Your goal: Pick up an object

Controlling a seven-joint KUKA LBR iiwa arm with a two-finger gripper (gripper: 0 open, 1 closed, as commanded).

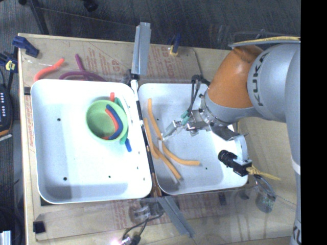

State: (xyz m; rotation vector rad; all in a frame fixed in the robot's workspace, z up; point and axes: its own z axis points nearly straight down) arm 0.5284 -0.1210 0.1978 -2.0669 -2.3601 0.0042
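My gripper (171,127) hangs low over the middle of the right bin (214,180), pointing left, open with nothing between its fingers. Just left of and below it lie long orange-yellow strips: one thin strip (152,121) runs along the bin's left wall, and a curved strip (179,160) bends toward the bin's centre. The lower fingertip (165,134) is close above where the strips meet; I cannot tell whether it touches them.
The left bin (56,182) holds a green bowl (102,121) with red, blue and green curved pieces in and beside it. Behind the left bin, on the bench, lie an orange piece (48,69) and a purple tube (82,75). The arm's bulk covers the right bin's right side.
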